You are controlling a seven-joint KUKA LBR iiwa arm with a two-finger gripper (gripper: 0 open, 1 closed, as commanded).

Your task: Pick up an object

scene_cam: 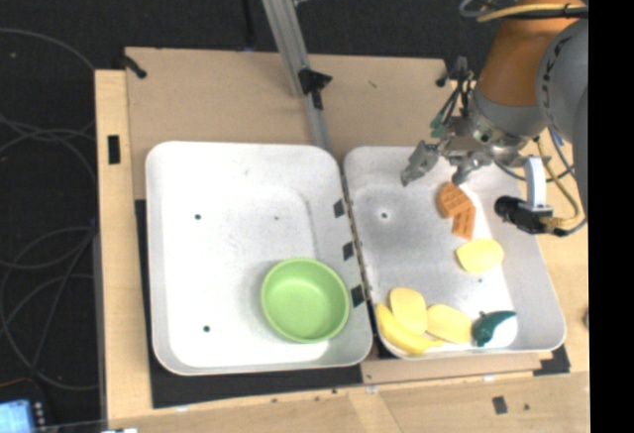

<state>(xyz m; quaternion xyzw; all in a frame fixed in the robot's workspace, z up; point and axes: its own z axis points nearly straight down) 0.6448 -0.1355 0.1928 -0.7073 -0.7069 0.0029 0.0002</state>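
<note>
floor (pixel 59 5): dark, black carpet-like, thin cables looping at left | worktop (pixel 218 99): tan board, black clips at corners | metal rail (pixel 282 15): grey, slanting down from top | light: even, soft shadows | blue glow (pixel 18 416): bottom-left corner

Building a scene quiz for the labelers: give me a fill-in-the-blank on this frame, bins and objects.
1. The green bowl sits in the ____ bin as the camera view shows it.
2. The orange piece lies in the right bin, just below the ____.
3. The pale yellow pieces cluster along the right bin's ____ edge.
4. The number of white bins on the bench is ____.

Missing words: left; gripper; bottom; two
</note>
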